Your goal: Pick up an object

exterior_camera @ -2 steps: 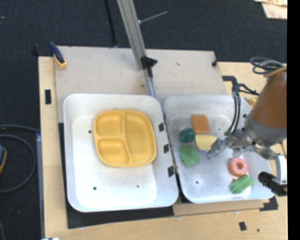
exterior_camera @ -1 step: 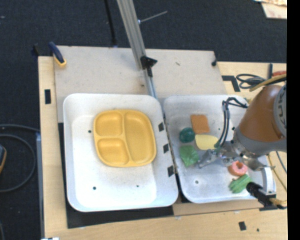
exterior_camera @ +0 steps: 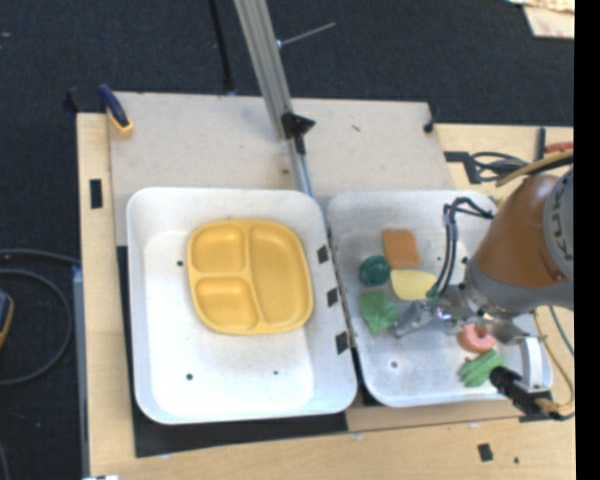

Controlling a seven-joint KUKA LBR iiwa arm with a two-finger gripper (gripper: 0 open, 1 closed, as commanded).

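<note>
green piece (exterior_camera: 477,369): in the near right corner of the right bin (exterior_camera: 400,393), close to the rim.
pink ring (exterior_camera: 474,340): just behind the green piece, partly covered by the arm.
arm (exterior_camera: 525,253): in from the right, hanging over the right half of the right bin.
tool (exterior_camera: 415,320): low over the middle of the right bin, just beside the green lump; cannot tell how far open, nor whether anything is in its hold.
green lump (exterior_camera: 378,311): on the bin floor at the tool's tip, near the bin's left wall.
yellow lump (exterior_camera: 412,285): just behind the tool, between the green lump and the orange block.
teal ball (exterior_camera: 374,269): just beside the yellow lump, behind the green lump.
orange block (exterior_camera: 400,246): farthest back of the cluster, touching the yellow lump's far edge.
left bin (exterior_camera: 160,378): holds a yellow divided plate (exterior_camera: 250,275) lying flat.
counter (exterior_camera: 360,148): bare pale board behind both bins.
</note>
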